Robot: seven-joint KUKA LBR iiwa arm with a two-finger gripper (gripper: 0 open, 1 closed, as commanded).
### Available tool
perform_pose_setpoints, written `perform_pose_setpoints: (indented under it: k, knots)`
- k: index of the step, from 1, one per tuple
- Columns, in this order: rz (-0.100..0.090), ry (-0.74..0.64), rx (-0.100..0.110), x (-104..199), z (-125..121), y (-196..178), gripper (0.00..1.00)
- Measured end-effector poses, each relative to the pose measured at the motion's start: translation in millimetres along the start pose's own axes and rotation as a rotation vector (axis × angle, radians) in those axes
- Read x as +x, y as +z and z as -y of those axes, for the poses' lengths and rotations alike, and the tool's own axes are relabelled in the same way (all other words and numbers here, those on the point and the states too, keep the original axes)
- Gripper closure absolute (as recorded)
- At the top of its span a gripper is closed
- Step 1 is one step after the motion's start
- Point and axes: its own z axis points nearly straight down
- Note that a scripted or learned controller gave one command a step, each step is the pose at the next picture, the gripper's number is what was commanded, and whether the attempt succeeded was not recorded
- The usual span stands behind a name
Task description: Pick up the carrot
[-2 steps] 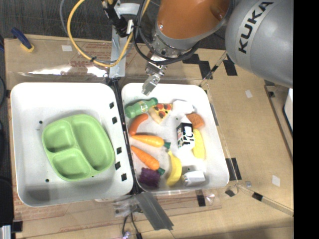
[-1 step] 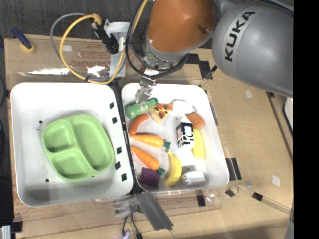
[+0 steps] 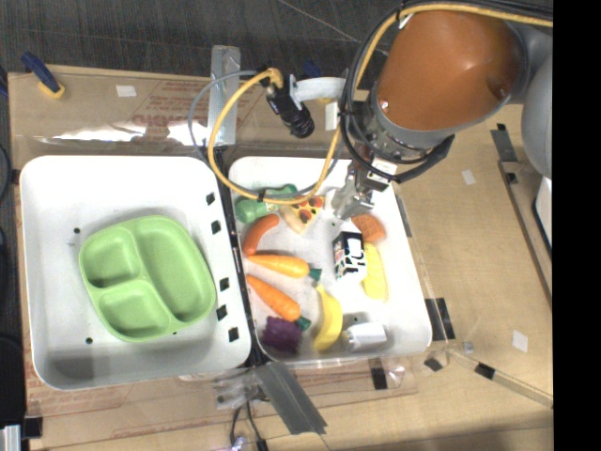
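Looming largest over the bench, the arm's orange band (image 3: 441, 59) sits closest to the lens, above the right bin's far end.

Going left to right: the left bin (image 3: 56, 186) holds a green divided plate (image 3: 146, 275). The right bin (image 3: 418, 299) is crowded. Two carrots lie near its left wall: one carrot (image 3: 279, 265) mid-bin, another carrot (image 3: 274, 297) just below it, and a purple item (image 3: 281, 333) touches that one's end. A banana (image 3: 328, 319) curves beside them, then a black-and-white pack (image 3: 349, 254) and a yellow piece (image 3: 375, 272).

The gripper (image 3: 349, 198) hangs over the bin's upper middle, up and to the right of both carrots; its state cannot be told, and nothing shows held in it.

Likely trouble: a descent from this spot would land on the pack or the orange piece (image 3: 369, 225) instead of a carrot, and the tight packing could make a grasp snag the banana too.
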Motion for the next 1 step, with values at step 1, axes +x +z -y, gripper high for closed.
perform_pose_setpoints:
  k: [1]
  knots:
    - [0.002, -0.081, 0.006, -9.6, 31.1, -1.1, 1.00]
